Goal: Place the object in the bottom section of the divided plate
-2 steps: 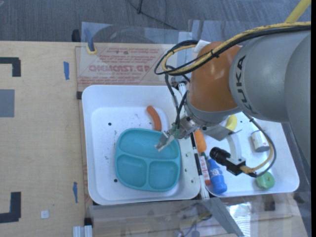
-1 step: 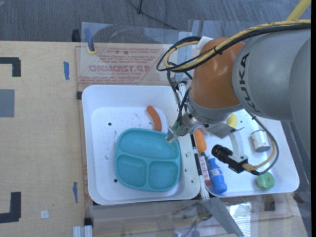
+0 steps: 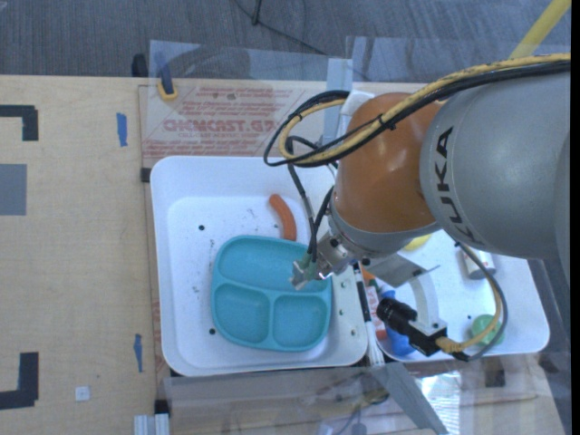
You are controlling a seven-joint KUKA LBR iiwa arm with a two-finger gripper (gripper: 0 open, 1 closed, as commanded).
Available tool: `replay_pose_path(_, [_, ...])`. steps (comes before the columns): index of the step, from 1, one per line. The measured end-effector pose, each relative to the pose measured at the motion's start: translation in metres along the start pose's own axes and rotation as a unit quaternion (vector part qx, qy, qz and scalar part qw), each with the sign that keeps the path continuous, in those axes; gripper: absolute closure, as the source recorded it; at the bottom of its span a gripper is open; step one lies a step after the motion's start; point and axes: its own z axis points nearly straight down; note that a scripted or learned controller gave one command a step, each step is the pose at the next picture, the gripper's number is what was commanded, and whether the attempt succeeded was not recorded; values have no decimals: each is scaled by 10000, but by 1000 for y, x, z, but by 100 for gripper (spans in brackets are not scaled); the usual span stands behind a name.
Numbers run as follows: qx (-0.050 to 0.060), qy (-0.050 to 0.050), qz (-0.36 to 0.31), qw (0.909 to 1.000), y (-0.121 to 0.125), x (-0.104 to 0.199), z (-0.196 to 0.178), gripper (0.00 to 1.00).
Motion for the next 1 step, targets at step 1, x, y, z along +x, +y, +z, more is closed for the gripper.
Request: replay_pose_path(1, [-16,-11,91,10000,14,5,-18,100])
